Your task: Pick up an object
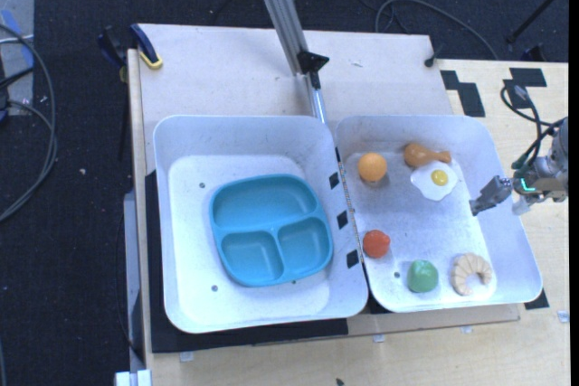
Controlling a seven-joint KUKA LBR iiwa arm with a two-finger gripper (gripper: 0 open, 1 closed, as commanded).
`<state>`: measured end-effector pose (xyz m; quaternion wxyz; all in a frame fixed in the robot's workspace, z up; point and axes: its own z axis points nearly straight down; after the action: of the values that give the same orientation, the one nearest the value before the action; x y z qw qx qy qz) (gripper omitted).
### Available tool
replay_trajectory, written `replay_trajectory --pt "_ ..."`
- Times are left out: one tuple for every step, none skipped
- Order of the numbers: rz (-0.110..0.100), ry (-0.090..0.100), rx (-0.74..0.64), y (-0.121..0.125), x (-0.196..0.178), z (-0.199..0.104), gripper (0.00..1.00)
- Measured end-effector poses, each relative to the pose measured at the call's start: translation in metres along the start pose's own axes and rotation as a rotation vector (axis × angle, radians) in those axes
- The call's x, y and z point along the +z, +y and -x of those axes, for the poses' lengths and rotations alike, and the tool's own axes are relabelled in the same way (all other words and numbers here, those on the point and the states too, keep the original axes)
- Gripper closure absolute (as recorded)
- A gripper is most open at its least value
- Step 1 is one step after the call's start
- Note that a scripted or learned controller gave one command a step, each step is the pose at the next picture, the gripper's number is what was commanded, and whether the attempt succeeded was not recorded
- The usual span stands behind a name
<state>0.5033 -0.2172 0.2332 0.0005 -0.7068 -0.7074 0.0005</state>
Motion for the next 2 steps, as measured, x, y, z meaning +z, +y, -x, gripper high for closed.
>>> replay_trajectory --pt "0.001 0.000 0.000 0.000 0.000 0.000 0.00" --pt "-0.003 0.002 0.000 0.002 0.046 -0.009 0.00"
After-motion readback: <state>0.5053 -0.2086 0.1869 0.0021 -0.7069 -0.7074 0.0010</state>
